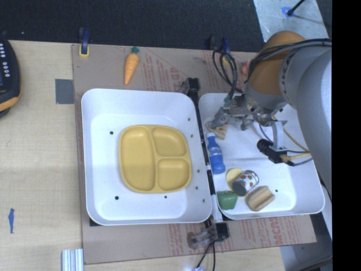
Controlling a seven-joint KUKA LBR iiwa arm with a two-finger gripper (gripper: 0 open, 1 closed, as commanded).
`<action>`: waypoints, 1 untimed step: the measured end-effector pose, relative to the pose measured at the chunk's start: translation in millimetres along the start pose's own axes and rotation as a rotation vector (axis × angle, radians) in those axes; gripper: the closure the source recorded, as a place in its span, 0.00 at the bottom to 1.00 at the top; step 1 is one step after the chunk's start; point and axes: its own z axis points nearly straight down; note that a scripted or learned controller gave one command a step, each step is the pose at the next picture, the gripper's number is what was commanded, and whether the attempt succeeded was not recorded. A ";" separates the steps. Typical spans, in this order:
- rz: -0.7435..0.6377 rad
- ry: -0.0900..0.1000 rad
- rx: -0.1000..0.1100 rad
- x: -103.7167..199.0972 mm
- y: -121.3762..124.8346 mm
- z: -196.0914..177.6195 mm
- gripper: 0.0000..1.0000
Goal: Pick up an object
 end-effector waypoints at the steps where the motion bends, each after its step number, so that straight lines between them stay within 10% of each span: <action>1: -0.003 0.001 -0.012 -1.0 3.8 -18.5 1.00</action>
